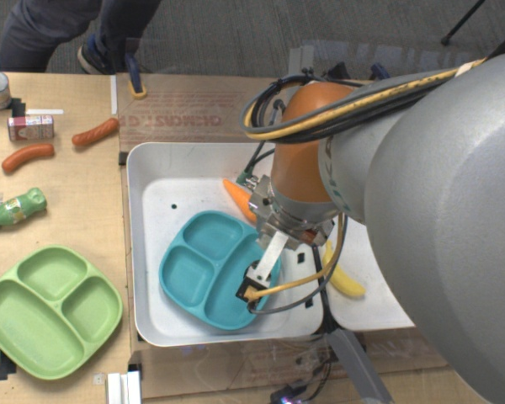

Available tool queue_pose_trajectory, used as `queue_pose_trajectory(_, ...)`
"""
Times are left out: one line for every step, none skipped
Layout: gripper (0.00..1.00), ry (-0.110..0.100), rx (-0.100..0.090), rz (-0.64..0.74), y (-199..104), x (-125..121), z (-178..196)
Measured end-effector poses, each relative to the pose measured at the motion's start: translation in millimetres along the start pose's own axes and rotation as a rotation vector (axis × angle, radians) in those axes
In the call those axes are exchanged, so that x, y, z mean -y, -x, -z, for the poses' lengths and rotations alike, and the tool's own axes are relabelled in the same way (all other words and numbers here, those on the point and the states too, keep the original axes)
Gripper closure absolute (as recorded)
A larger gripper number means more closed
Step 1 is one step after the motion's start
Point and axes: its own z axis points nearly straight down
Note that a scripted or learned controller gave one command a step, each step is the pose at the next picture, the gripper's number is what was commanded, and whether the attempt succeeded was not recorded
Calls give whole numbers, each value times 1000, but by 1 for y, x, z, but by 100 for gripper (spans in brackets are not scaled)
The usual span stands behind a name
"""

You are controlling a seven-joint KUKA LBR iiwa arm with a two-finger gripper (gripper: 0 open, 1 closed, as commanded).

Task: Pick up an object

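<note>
Hovering low in the white bin [137,251], so I'd call this the reach-down part of the pick, with nothing lifted as far as I can see. The gripper [279,224] sits under the orange-banded wrist, above the right rim of the teal divided plate [204,269] and just beside the orange carrot [236,198], which pokes out to the left of the wrist. The arm's own bulk covers the business end, so I honestly can't tell whether the gripper is open or closed, or whether it has hold of anything. A yellow banana [347,282] lies further right in the bin, half tucked under the arm.

My guess is the carrot or the plate rim is the target. The next move needs the gripper lined up squarely over one of them, not straddling both. The plate is wide and flat, so only its rim offers a hold, and the carrot looks like it could roll or slip away on closing.
</note>
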Motion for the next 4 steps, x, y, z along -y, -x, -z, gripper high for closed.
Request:
queue_pose_trajectory(100,2,-3,-509,-59,37,-18)
queue_pose_trajectory(100,4,-5,-720,-75,49,212)
queue_pose_trajectory(100,3,-1,-607,-54,-40,134)
queue_pose_trajectory(100,3,0,-443,-80,21,9)
